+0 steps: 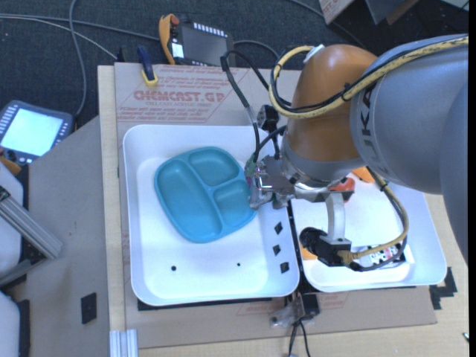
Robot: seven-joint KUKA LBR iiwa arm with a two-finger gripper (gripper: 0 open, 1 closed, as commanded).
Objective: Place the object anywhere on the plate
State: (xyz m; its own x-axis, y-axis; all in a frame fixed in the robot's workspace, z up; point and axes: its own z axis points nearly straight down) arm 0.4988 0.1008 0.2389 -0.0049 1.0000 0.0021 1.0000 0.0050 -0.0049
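Gripper point(259, 187) hovering at right rim of blue divided plate point(201, 192) in left bin point(149, 244); grip state: cannot tell. Orange object point(362, 175) peeking out under wrist in right bin point(418, 236). Pick looking not yet done; next move calling for reach there.

— Any lettering to read?
— Red print, "CHEMCAST GP", on the brown board point(178, 95) at upper centre of the frame; smaller red lines beneath it too fine to read; dark letters on the grey arm point(416, 117), upper right, cut off.
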